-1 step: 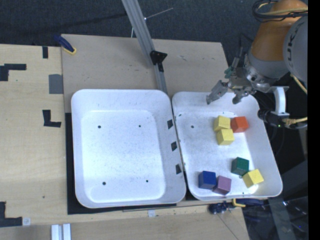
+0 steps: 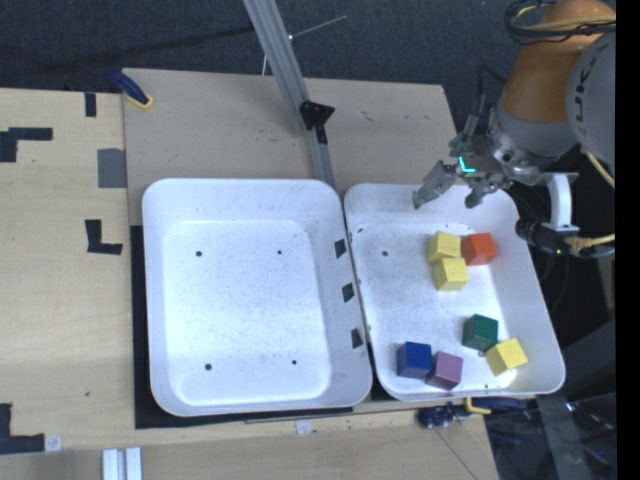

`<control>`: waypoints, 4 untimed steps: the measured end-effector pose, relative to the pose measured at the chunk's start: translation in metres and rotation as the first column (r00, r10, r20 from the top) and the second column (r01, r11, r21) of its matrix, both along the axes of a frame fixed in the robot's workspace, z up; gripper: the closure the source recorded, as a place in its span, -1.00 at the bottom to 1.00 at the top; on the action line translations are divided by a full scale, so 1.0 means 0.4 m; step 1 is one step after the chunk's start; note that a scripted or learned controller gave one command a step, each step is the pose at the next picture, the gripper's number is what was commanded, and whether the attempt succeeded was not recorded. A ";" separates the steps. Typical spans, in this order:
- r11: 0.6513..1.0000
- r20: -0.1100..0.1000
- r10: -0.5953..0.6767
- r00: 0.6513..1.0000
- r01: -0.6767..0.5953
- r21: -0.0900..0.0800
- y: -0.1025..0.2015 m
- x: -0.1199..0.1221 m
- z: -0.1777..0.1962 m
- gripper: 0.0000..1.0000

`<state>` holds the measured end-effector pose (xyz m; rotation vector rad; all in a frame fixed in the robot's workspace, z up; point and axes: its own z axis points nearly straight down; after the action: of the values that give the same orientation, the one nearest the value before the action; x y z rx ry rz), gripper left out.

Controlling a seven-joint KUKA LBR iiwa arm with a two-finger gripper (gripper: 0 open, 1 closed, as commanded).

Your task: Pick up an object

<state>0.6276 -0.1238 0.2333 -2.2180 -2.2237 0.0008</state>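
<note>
- The tool (image 2: 452, 192) hangs over the far rim of the right bin (image 2: 385, 268), its two fingers spread apart with nothing between them; released, then, and carrying nothing.
- The things to pick from all lie in that right bin: two yellow blocks (image 2: 446, 259) touching each other, an orange block (image 2: 480, 248) just beside the upper one, and nearer the front a green block (image 2: 481, 330), another yellow block (image 2: 507, 354), a blue block (image 2: 414, 358) and a purple block (image 2: 446, 369).
- The likeliest trouble, as I judge it: the yellow pair and the orange block sit so tightly that a finger coming down there may land on top of a block rather than beside it, or shove one neighbour into another.
- The blue and purple blocks touch as well, and lie close to the front wall, so a finger could strike the rim instead of sliding alongside.
- The green block and the yellow one at the front right also sit close together, near the bin's side wall, leaving little room.
- The left bin (image 2: 165, 218) holds no blocks, so a descent there would close on air.
- The arm (image 2: 545, 78) reaches in from the right, its orange band high above the wrist, the wrist bent down so the tool points at the bin's far edge, well short of any block.
</note>
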 end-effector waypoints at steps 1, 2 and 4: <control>1.000 -0.006 0.000 1.000 0.000 0.000 0.023 0.006 -0.147 -1.00; 1.000 -0.004 -0.001 1.000 0.001 0.000 0.012 0.017 -0.298 -1.00; 1.000 -0.001 0.002 1.000 -0.002 0.001 0.019 0.017 -0.329 1.00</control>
<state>0.6345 -0.1163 0.1018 -2.2148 -2.2252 0.0002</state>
